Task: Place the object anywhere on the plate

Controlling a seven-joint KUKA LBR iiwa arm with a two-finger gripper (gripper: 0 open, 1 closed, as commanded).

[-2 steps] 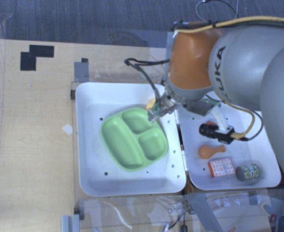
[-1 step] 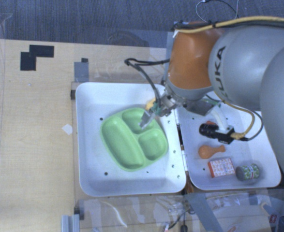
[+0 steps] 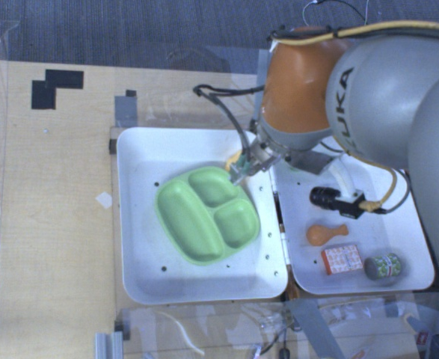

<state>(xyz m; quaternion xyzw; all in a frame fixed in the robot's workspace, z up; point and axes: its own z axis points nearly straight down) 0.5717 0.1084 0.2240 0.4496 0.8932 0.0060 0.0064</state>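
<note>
Plate (image 3: 207, 215), green and split into three compartments, lies in the left white bin (image 3: 140, 275) just below the jaws. A small yellow object (image 3: 236, 158) shows beside them; whether they pinch it, I cannot tell.

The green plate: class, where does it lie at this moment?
The green plate lies in the left white bin, toward its right side, with the gripper at its upper right rim.

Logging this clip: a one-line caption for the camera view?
Gripper over the green plate's far rim in the left bin; loose items in the right bin.
</note>
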